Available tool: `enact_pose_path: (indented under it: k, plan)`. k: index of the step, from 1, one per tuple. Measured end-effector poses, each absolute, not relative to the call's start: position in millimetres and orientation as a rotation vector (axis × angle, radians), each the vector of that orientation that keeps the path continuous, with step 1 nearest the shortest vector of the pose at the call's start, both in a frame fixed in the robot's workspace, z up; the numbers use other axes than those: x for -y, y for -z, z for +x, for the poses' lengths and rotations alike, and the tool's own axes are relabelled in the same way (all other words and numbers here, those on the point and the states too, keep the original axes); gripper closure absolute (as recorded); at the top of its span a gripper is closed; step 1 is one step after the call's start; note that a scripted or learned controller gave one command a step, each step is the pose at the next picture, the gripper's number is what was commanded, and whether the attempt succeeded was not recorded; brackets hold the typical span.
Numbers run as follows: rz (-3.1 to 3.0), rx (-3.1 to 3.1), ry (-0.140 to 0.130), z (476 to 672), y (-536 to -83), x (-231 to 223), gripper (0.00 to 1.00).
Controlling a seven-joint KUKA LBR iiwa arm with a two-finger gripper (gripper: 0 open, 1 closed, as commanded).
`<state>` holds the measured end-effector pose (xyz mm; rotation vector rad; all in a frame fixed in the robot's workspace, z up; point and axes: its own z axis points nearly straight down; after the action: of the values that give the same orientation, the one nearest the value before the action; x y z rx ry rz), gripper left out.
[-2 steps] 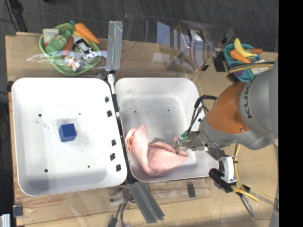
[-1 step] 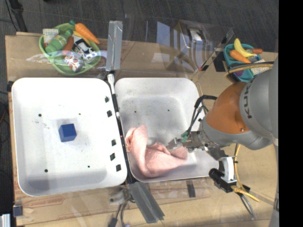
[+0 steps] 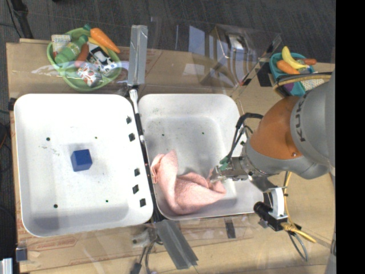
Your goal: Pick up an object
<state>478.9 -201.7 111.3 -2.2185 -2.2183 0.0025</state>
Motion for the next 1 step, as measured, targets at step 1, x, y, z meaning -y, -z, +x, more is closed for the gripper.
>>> enact_pose_path:
  k: [1]
  plan:
    - [-2.219,2.219,-0.002,479.0,-111.3,201.7,0.00]
